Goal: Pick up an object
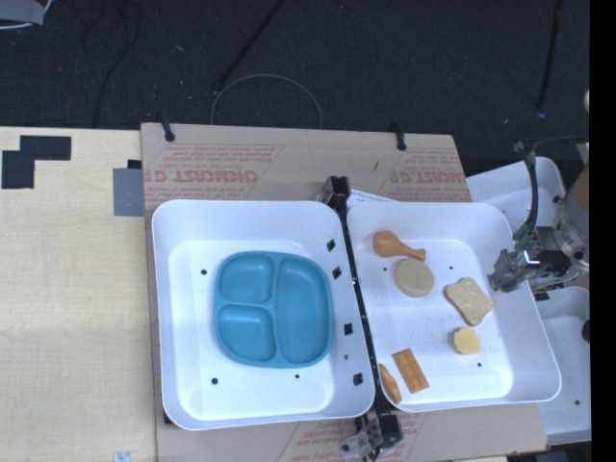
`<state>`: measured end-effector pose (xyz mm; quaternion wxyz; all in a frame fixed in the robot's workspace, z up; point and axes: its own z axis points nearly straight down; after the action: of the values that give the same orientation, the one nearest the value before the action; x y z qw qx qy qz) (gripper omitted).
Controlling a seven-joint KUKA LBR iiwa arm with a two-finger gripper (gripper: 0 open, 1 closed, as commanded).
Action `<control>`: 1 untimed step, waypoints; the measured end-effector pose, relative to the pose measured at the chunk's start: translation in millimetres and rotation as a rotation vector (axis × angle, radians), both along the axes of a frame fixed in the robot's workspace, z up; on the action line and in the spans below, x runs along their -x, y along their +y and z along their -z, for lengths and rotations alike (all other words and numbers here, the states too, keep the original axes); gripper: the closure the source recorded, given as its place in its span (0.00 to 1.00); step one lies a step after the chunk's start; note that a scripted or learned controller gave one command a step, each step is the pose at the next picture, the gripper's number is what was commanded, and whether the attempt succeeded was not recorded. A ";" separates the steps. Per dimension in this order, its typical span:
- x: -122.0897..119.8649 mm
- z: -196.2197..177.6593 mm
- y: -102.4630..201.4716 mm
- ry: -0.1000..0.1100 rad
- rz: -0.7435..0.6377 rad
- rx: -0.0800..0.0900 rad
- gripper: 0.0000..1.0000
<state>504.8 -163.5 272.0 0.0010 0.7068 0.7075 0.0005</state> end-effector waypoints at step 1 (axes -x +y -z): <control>-7.9 -3.3 50.7 0.004 -0.003 -0.002 1.00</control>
<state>512.7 -112.8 275.3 -0.0008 0.7059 0.7083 -0.0002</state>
